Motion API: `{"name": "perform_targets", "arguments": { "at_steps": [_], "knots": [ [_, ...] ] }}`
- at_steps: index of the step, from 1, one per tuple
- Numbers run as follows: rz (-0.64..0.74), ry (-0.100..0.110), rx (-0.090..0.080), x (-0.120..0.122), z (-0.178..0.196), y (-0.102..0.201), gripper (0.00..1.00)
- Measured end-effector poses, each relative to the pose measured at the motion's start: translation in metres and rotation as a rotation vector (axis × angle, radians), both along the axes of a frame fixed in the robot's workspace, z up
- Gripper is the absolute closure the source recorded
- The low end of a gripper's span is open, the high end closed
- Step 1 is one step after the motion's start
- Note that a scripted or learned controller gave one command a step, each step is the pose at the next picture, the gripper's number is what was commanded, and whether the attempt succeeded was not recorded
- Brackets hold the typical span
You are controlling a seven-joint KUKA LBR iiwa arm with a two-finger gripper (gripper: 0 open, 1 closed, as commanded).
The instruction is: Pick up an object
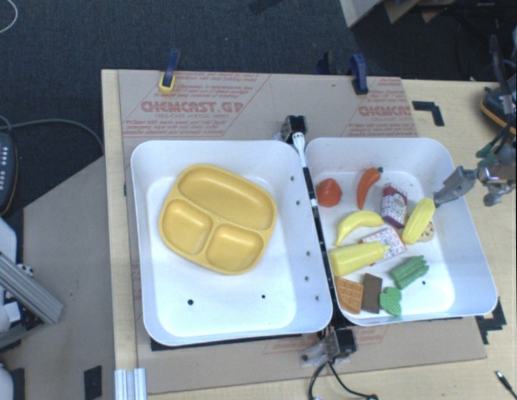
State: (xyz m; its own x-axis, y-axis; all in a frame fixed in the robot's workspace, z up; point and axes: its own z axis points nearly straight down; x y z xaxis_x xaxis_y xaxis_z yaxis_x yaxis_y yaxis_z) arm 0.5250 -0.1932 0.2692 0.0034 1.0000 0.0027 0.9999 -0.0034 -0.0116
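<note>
Two white bins on the bench: left bin [150, 298] holds a yellow divided tray [218, 217]; right bin [471, 248] holds the toy foods, among them a banana [358, 224], corn cob [419, 219] and tomato [328, 192]; gripper [452, 187] at its right rim, whether it grips anything cannot be told

camera spot: fixed up above the bench [242, 98]
facing: down at a slant
range: pretty far back, both white bins [150, 248] fit, floor visible up top
</note>
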Motion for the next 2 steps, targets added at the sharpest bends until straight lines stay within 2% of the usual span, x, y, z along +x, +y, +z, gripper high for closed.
{"name": "perform_targets", "arguments": {
  "at_steps": [1,2],
  "knots": [
    [0.003,-0.012,-0.003,0.002,0.006,0.0,0.0],
    [0.004,-0.008,-0.001,-0.001,-0.037,0.005,0.0]
  ]
}}
